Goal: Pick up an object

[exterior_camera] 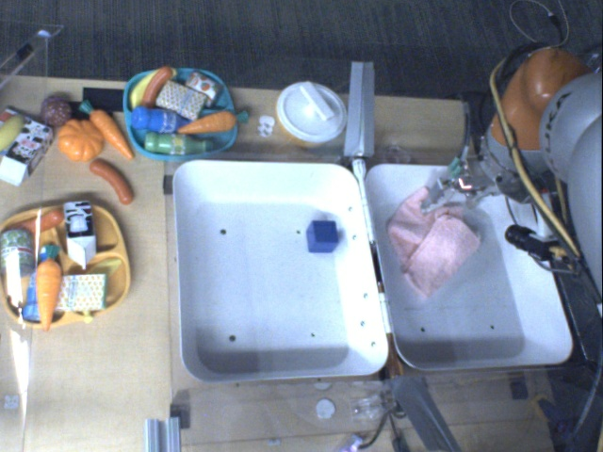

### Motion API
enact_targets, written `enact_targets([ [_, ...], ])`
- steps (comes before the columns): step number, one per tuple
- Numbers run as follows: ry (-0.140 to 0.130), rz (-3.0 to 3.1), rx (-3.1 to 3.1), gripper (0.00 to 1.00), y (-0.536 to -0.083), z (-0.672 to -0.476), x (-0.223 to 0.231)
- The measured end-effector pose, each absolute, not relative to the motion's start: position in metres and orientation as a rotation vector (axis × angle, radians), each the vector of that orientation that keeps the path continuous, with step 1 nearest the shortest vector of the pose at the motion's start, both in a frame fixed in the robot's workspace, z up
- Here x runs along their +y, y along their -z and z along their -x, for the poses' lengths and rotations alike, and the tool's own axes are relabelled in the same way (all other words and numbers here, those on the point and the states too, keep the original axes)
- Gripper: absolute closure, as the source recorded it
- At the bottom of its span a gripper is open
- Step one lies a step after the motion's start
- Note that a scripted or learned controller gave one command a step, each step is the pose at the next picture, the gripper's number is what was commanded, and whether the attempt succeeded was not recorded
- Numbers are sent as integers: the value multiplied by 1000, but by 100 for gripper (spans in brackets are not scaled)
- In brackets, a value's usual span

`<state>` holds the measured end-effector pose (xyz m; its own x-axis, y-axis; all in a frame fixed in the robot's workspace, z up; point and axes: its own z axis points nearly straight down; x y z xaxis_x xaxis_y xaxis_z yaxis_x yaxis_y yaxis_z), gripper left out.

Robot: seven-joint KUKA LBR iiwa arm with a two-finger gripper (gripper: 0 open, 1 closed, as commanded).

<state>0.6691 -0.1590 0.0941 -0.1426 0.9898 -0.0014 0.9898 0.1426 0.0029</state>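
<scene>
The pink cloth [433,241] lies crumpled in the right bin [490,332], toward its far side. A blue cube [322,235] sits in the left bin [254,337]. Farther back, the gripper [459,185] hangs at the cloth's far edge — its fingers touching the fabric, whether clamped I cannot tell.

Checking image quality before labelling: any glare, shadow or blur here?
Camera view: even light; the blue block is crisp, with a faint shadow; soft shadows lie along the left bin's walls; the tool over the pink cloth looks slightly soft.
</scene>
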Motion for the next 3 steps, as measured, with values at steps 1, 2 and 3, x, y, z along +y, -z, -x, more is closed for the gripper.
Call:
enact_targets([
  [1, -7, -1893, 2498, 0, -88, -652, -123],
  [2, -12, -1890, 2497, 100, -99, -654, -122],
  [3, -2, -1650, 2671, 100, -184, -669, -53],
])
